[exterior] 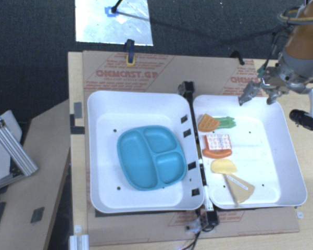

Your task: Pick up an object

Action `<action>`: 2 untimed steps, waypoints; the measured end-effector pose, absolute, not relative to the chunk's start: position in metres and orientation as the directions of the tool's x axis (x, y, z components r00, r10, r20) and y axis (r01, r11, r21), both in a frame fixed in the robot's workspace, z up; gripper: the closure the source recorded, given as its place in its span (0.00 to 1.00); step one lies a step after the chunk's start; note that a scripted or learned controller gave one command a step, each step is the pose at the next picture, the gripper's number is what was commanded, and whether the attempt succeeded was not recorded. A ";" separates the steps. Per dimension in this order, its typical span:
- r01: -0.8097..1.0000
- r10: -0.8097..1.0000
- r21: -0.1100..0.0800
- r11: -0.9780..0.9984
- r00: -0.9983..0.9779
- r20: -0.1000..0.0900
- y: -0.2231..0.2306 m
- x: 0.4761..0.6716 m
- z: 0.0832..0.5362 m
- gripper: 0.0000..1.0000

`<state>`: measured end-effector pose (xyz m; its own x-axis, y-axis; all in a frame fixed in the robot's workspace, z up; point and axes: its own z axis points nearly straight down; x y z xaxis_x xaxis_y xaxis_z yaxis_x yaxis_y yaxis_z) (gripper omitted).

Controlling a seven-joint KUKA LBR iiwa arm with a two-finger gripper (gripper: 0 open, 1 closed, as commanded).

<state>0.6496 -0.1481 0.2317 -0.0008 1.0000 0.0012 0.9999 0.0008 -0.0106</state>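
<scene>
Cardboard-lined bench, two white bins: the gripper (258,92), fingers spread and holding nothing, hangs over the right bin's (281,139) far rim. Toy food lies along that bin's inner wall, the orange piece (208,123) nearest, down-left of the gripper; a blue tray (151,157) occupies the neighbouring bin.

A dark carpeted floor (31,40) lay beyond the tan bench (41,191). On it, behind the bench, sat a shiny metal sheet (113,15) marked with a bit of blue tape (111,11). A printed cardboard sheet (146,72) covered the bench top. Left of the bench stood an aluminium frame rail (8,145), slanted.
</scene>
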 end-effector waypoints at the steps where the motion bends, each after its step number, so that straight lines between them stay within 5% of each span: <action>1: 1.000 1.000 0.002 0.003 -0.003 -0.001 -0.148 0.652 0.240 0.00; 2: 1.000 1.000 -0.002 0.002 -0.002 0.000 -0.145 0.644 0.181 0.00</action>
<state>0.6444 -0.1447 0.1813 -0.0016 1.0000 0.0001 1.0000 0.0016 -0.0021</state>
